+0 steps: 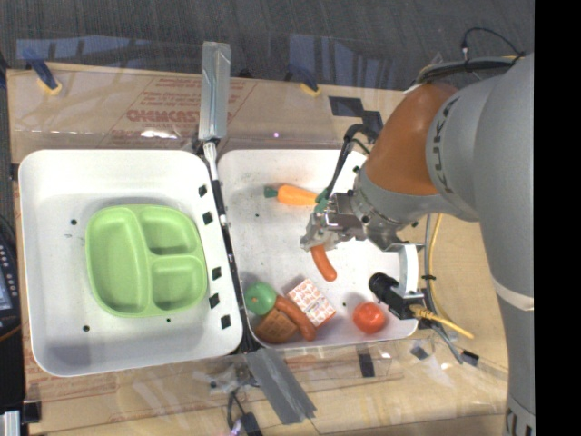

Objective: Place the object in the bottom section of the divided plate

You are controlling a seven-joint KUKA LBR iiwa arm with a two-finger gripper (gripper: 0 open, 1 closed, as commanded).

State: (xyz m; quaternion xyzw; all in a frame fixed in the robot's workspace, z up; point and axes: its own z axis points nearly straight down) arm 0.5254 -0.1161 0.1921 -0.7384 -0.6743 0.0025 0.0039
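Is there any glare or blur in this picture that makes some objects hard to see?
In the camera view, light is even; soft shadow lies along the left bin near wall. The clear sheet behind the bins shows mild glare. The gripper is slightly soft, so its fingers are unclear. The green plate and carrot look sharp.

Green divided plate (145, 260), white bins (54, 175), orange carrot (296, 195), red tomato (369, 317)
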